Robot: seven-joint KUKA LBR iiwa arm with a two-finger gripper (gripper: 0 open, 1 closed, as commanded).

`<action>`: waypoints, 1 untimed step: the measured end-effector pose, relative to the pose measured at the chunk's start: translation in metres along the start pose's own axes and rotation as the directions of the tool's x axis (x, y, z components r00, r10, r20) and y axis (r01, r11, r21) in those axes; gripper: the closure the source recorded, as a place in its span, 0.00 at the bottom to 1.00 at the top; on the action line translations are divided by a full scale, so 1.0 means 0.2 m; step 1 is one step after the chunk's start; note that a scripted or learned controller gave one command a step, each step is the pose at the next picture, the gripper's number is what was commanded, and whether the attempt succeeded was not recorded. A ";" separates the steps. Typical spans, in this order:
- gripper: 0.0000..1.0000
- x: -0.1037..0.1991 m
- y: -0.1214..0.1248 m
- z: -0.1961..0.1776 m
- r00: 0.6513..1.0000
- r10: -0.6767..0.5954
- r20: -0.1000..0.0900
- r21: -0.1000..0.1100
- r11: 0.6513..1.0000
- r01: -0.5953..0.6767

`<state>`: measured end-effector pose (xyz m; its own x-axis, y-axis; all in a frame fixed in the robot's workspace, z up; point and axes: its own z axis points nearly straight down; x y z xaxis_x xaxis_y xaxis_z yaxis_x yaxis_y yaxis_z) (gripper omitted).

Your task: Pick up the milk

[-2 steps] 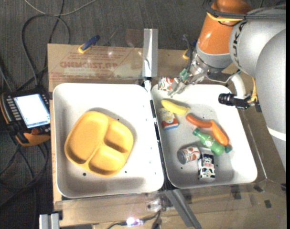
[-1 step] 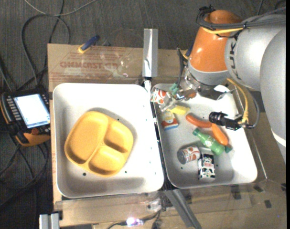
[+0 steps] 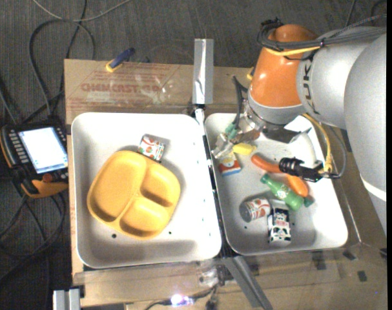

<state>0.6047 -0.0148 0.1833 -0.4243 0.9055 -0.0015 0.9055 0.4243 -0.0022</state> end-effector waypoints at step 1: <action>0.00 0.00 0.00 0.00 1.000 0.000 -0.001 -0.001 1.000 0.000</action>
<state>0.6048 -0.0145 0.1833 -0.4247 0.9054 -0.0007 0.9054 0.4247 -0.0017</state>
